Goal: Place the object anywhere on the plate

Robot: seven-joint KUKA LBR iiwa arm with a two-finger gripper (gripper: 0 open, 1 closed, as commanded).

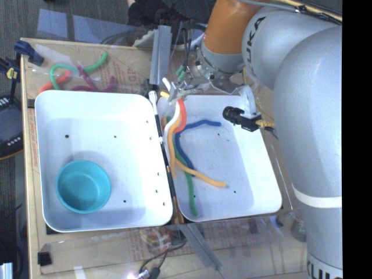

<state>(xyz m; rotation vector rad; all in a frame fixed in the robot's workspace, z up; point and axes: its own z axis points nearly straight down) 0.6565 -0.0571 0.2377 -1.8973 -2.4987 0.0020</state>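
Ropes [187, 156] are piled along the right bin's [258, 179] left side; my fingers [174, 92] hover over their top end, can't tell their state. Teal plate [83, 186] sits in the left bin [104, 115].

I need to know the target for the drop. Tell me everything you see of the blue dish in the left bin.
The blue dish is round, teal, smooth like plastic, with a raised rim and a flat hollow. It sits upright in the left bin, in its near-left corner, close to the walls. Nothing lies in it.
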